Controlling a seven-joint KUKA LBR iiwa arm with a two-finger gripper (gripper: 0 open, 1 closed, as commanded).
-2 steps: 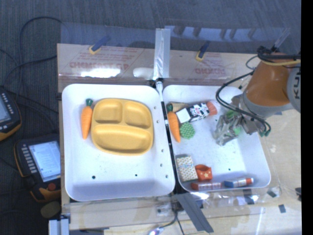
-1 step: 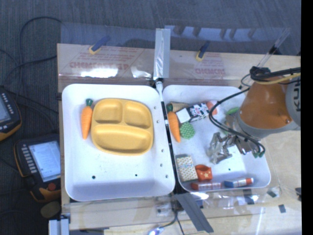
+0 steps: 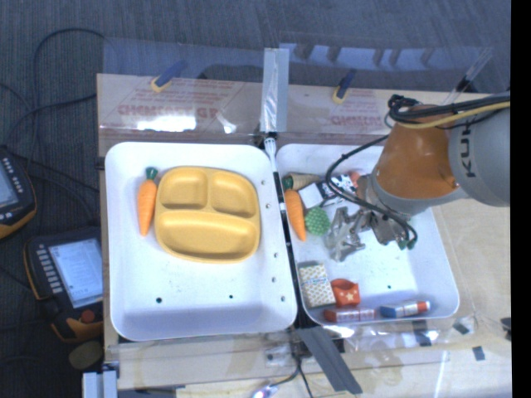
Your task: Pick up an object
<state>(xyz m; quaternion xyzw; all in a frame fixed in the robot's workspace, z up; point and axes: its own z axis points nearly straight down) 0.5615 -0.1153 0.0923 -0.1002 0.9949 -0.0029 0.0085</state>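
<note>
My gripper [image 3: 344,240] hangs low over the middle of the right bin [image 3: 431,293], its metal fingers pointing down-left. Just left of it lies a green bumpy ball [image 3: 316,220], close to the fingers, and beside that an orange carrot [image 3: 294,212] along the bin's left wall. Below the gripper sit a small patterned box [image 3: 314,283], a red block [image 3: 345,292] and two markers [image 3: 377,312] near the front wall. Nothing shows between the fingers.
The left bin [image 3: 133,305] holds a yellow divided plate [image 3: 207,214] and a second carrot [image 3: 147,204] at its left. The arm's orange band [image 3: 415,164] covers the right bin's far right part. Cables and a tablet lie left of the bench.
</note>
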